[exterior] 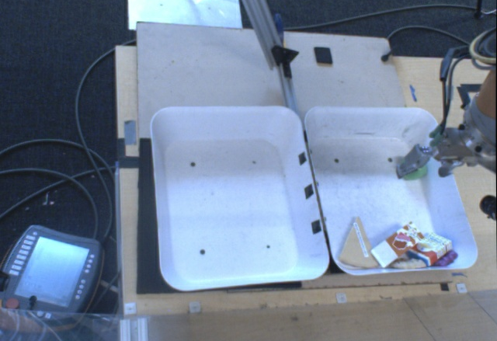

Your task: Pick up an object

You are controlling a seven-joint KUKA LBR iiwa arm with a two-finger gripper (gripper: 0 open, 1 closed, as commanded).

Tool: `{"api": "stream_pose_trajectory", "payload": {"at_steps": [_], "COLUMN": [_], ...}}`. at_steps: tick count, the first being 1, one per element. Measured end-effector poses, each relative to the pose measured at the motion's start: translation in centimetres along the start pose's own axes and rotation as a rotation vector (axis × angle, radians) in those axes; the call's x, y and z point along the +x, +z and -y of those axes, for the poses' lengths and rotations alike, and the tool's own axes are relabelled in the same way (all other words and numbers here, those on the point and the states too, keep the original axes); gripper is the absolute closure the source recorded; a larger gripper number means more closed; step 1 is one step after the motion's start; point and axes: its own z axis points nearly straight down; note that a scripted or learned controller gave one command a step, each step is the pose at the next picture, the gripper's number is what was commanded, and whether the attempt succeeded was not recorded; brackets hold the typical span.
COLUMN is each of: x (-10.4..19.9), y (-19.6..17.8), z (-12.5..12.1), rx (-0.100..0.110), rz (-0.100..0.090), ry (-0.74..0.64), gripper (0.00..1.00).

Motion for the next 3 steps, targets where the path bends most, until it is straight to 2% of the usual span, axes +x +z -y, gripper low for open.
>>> {"api": "stream_pose_trajectory", "payload": {"at_steps": [1,2,3], "x": [-0.2,-0.3,-0.4], "y": [4.2,9.1,7.9], "z": [0.2,-0.7,-0.9], "rx": [-0.001,-0.001,-0.005], "rz": [0.0,0.0,0.002], "ry": [0.001,0.001,0.0], "gripper": [0.0,0.0,1.0]}}
